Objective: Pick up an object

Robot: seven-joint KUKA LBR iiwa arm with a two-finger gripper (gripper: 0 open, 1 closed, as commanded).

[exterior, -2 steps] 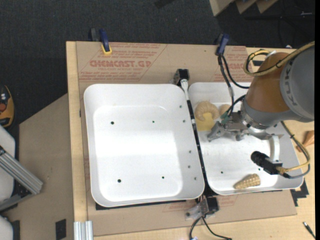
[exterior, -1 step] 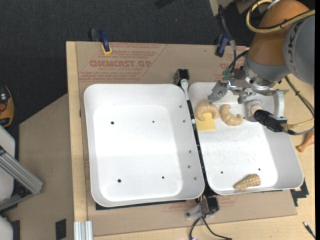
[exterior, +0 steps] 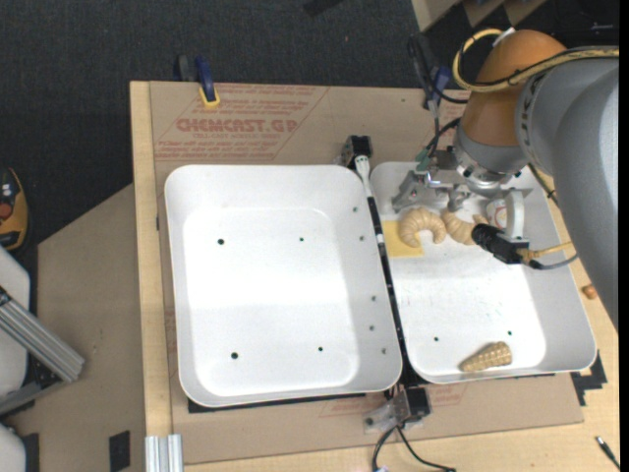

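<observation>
Both white bins, the left bin and the right bin, look like smooth, faintly glossy plastic, the board beneath them like matt brown cardboard, and the arm's grey shell is smooth and satiny.

We see two white bins side by side on a brown board. The left bin is bare white inside. In the right bin, the gripper is low at twelve o'clock, right over a curved croissant on a yellow piece. A cone-shaped shell lies at six o'clock, well apart.
</observation>
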